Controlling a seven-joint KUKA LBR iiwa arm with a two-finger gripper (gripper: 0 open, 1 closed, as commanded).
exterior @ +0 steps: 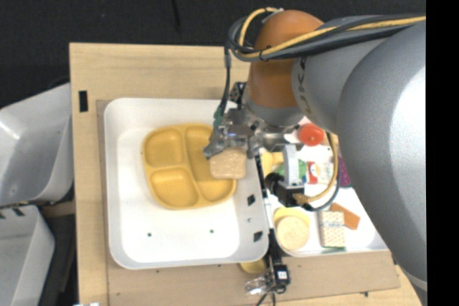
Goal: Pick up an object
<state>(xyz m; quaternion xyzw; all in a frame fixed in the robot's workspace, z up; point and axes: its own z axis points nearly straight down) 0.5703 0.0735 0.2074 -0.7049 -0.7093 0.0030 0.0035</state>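
Note:
A tan, speckled, bread-like block point(228, 165) hangs just under my gripper point(228, 148), between its fingers, over the right edge of a yellow divided plate point(176, 168). The plate lies in the left white bin point(129, 226). The grey arm with its orange band comes in from the right and covers much of the right bin.
The right bin point(358, 244) holds a round yellow lid point(292, 231), a waffle-like square point(332, 227), an orange wedge point(346, 215), a white carton with green and red print point(301, 170) and a red piece point(311, 133). A yellow item point(252, 266) sits at the bench's front edge.

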